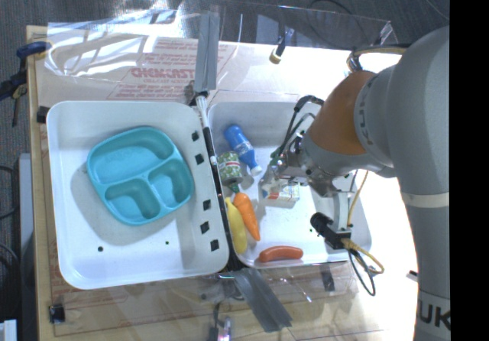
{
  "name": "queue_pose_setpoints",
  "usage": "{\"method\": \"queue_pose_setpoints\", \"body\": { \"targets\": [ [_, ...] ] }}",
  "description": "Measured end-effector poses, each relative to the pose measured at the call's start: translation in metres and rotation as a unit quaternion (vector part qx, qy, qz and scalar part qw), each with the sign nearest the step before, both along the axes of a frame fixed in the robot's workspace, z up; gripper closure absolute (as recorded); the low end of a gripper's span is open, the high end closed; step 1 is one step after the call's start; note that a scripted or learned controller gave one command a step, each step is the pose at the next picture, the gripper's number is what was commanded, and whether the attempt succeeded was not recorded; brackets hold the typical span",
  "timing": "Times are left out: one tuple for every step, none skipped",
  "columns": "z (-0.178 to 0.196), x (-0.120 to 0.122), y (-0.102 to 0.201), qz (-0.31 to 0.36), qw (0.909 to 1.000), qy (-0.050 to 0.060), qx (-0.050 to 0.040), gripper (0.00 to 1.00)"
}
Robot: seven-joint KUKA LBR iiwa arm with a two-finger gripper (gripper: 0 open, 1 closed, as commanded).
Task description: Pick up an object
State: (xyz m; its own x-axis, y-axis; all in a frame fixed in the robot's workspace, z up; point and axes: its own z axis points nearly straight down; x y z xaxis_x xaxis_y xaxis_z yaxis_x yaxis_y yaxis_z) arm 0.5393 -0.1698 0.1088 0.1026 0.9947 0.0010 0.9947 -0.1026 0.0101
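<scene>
In the right bin, camera view: the hand [276, 183] sits low over a small clear/white boxy thing [284, 196], basically right on top of it, can't tell if it's gripping or open tbh. Just left of the hand: orange plastic carrot [246, 215], long axis running up-left to down-right, w/ a yellow banana-ish toy [237, 229] touching its left side. Blue bottle [240, 145] lies up-left, green printed can [229, 168] below it, red sausage toy [280, 254] near the front wall. Left bin [65, 179] holds a teal divided tray [139, 174], well apart. Imo bin divider [208, 179] crowds any carrot grab.
</scene>
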Motion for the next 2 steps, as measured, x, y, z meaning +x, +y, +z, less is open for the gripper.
{"method": "queue_pose_setpoints", "body": {
  "targets": [
    [0.0, 0.0, 0.0, 0.0, 1.0, 0.0, -0.0001, 0.0],
    [-0.011, 0.018, 0.053, 0.013, 0.9999, 0.0, -0.0036, 0.0]
  ]
}}
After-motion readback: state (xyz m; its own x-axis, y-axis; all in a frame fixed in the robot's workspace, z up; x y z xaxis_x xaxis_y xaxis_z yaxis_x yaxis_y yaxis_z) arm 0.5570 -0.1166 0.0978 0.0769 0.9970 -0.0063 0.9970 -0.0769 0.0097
